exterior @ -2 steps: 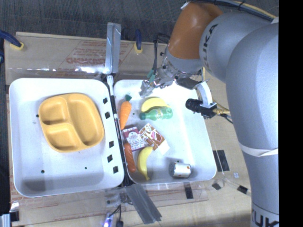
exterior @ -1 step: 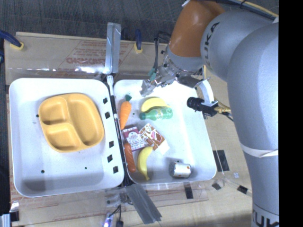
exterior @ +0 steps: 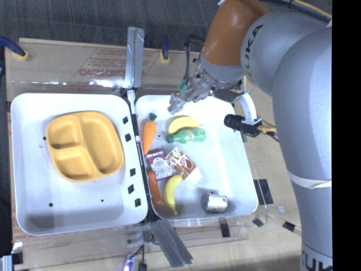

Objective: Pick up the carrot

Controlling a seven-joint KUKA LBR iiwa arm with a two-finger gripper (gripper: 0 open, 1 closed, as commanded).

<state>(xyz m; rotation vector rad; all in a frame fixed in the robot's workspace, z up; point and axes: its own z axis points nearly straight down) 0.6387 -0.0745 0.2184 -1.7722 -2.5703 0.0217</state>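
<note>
1. A pale bench (exterior: 265, 219) seen from above bears two shallow white bins side by side, their inner walls meeting along a line marked with small black tabs.
2. The left white bin (exterior: 34, 208) holds one yellow plastic plate with three compartments (exterior: 84, 145), lying in its upper half.
3. The right white bin (exterior: 237, 168) holds the task's thing: a slim orange carrot with a small green top (exterior: 149, 135), lying nearly upright in the view, green end toward the far wall, just beside the bin's left wall.
4. The carrot's right side has open white floor; its lower tip is near a small printed snack packet (exterior: 172, 164).
5. The grey arm with an orange band (exterior: 265, 44) reaches in from the right, and its two-finger gripper (exterior: 176, 101) hangs over the far edge of the right bin, above and to the right of the carrot, apart from it.
6. The fingertips are small and blurred, so I cannot tell how far apart they stand; nothing shows between them.
7. Counted in the right bin: one carrot; two yellow bananas, one (exterior: 181, 123) near the gripper and one (exterior: 171, 194) by the near wall; one green plastic bottle (exterior: 186, 135) touching the upper banana; one packet; one orange sausage-shaped item (exterior: 154, 188) beside the lower banana; one small silver can (exterior: 215, 202) on its side near the near wall.
</note>
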